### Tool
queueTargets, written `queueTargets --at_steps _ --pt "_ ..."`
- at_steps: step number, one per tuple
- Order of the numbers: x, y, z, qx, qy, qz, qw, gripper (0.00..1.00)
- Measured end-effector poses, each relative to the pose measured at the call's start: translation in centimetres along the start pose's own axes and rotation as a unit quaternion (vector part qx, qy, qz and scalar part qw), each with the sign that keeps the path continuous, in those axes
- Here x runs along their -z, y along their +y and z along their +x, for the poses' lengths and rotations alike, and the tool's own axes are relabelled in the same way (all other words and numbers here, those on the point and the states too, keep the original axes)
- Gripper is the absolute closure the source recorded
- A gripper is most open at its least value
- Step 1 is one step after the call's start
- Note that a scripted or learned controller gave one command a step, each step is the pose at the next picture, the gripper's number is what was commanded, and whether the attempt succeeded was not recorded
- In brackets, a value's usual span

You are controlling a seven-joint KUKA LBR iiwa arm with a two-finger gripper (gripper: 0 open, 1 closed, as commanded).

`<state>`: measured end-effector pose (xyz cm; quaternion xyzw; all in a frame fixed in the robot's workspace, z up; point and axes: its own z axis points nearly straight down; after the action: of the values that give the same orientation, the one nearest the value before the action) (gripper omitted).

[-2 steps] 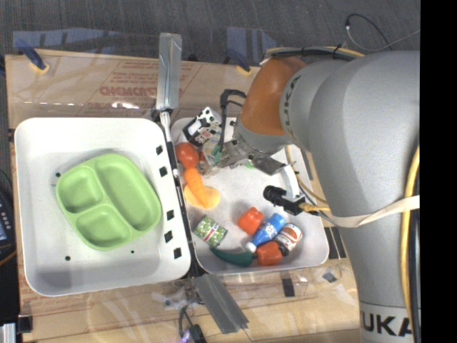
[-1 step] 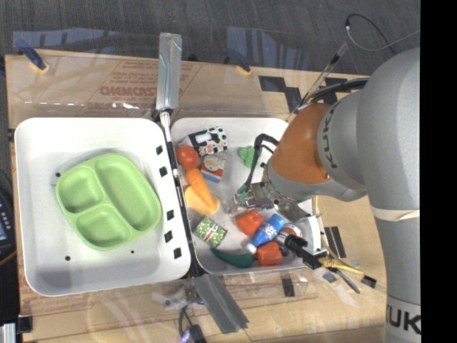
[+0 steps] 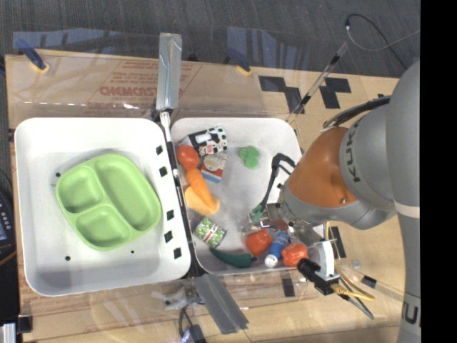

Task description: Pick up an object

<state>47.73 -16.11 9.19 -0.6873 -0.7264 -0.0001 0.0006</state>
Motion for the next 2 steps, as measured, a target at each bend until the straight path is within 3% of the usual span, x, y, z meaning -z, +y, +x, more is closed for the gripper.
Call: queueTargets --at_steps 1,2 --pt "5.1 6.0 1.4 -0.097 0.0 0.001 0.9953 0.0" --pt "4.2 16.7 -0.3 -0.051 0.0 0.001 0.9987 0.0"
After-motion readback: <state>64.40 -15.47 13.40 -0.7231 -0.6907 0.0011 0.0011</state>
